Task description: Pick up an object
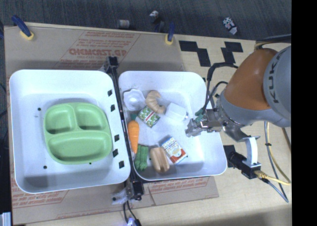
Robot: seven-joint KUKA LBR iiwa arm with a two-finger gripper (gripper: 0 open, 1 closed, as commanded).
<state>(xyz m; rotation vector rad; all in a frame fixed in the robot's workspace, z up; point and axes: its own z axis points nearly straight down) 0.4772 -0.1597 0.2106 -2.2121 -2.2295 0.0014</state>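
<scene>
I am looking down at a brown bench (94, 46) holding two white bins. The left bin (25, 131) is holding a big green plate (77, 132) with three parts. The right bin (213, 155) is holding the toys I am trying to pick from.

The grey and orange arm (257, 88) is reaching in from the right, and its gripper (194, 128) is hanging over the right side of the right bin. I cannot tell how it is set, and I am seeing nothing held in it.

The toys are lying in the left and middle of that bin, near the gripper but apart from it. An orange carrot (133, 136) is lying by the left wall. A green veggie (142, 156) is sitting just below it, beside a tan bread roll (159, 159). A small snack box (173, 150) is touching the roll. A green-and-red box (148, 116) is sitting under a croissant (154, 100). A white cup (132, 100) is at the top left, and a white block (175, 112) is closest to the gripper.
</scene>
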